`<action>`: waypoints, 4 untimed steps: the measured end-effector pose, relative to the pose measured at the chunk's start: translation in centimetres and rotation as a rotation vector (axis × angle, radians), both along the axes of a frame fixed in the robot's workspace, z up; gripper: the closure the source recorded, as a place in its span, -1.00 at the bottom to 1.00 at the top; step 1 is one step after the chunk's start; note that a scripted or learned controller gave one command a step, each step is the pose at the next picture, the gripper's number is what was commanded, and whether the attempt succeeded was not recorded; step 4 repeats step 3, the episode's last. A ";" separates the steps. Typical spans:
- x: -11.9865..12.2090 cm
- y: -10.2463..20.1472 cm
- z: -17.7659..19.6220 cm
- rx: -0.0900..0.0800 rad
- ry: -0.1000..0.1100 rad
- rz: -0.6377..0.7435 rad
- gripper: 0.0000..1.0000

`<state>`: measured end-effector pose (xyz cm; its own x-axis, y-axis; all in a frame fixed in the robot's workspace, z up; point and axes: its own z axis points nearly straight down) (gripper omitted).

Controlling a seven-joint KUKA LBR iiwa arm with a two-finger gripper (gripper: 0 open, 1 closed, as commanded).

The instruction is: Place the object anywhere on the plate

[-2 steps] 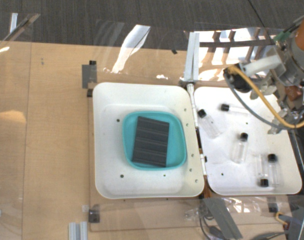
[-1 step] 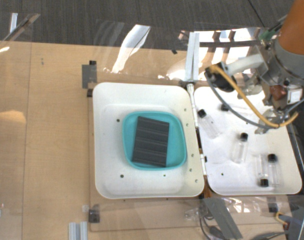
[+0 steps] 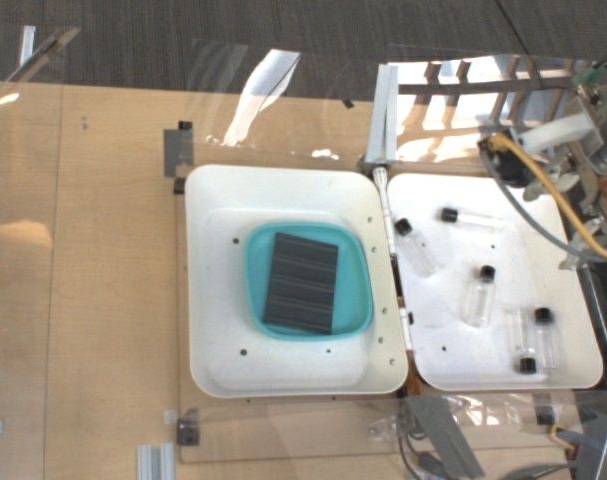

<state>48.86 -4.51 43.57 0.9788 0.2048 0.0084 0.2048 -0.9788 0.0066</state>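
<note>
1 dark block [image 3: 301, 283] on plate [image 3: 355, 313], gripper seemingly unseen.

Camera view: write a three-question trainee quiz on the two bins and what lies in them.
1. True or false: the dark ribbed block lies on the teal plate.
2. Which bin holds the clear vials with black caps? A) left bin B) right bin
3. Fill in: the teal plate sits in the ___ bin.

Key:
1. True; the block rests wholly inside the plate's rim.
2. B; vials lie scattered there, such as one near the bin's middle and one near its top left corner.
3. Left.
</note>
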 end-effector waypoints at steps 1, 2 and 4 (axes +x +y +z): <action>0.0 3.5 0.0 0.002 -0.002 0.000 -1.00; 0.0 1.3 0.0 0.001 -0.001 0.000 -1.00; 0.0 4.8 0.1 0.002 -0.004 -0.001 -1.00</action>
